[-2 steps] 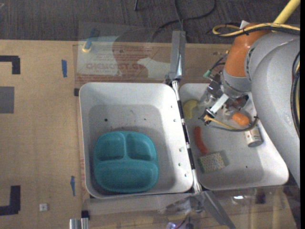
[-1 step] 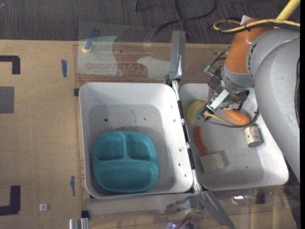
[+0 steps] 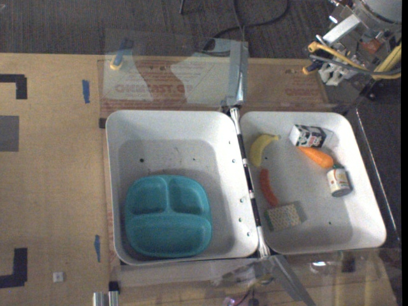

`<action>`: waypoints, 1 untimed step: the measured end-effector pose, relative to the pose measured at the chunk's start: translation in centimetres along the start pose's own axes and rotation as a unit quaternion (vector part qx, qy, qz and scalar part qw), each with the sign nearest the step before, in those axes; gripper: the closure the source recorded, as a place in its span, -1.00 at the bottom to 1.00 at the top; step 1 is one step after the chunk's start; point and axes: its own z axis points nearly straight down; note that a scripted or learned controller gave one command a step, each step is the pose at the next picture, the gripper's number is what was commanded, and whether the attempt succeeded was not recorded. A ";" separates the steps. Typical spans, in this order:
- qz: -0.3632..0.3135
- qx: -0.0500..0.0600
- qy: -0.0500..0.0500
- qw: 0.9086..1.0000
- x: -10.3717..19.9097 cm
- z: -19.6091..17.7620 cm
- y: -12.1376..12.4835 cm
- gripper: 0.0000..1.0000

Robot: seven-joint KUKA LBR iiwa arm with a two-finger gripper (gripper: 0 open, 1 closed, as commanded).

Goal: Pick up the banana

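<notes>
1. two shallow white bins sit side by side on a tan bench, seen from above at a slant.
2. the left bin (image 3: 121,132) holds a teal divided plate (image 3: 167,216) lying flat near its front.
3. the right bin (image 3: 366,218) holds the banana (image 3: 261,148), which lies near the bin's back left corner, close to the wall shared with the left bin.
4. just in front of the banana lies a thin red-orange chili pepper (image 3: 268,187), and nearer the front a rectangular sponge (image 3: 285,216).
5. toward the back right are a small carton (image 3: 310,136), a carrot (image 3: 317,156) touching it, and a small can (image 3: 339,180).
6. the gripper (image 3: 338,53) hangs beyond the right bin's back edge, well apart from the banana; whether it is released or clenched cannot be told.
</notes>
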 end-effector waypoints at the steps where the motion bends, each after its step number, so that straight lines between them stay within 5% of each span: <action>1: 0.057 0.001 -0.001 0.998 -4.2 3.3 4.7 1.00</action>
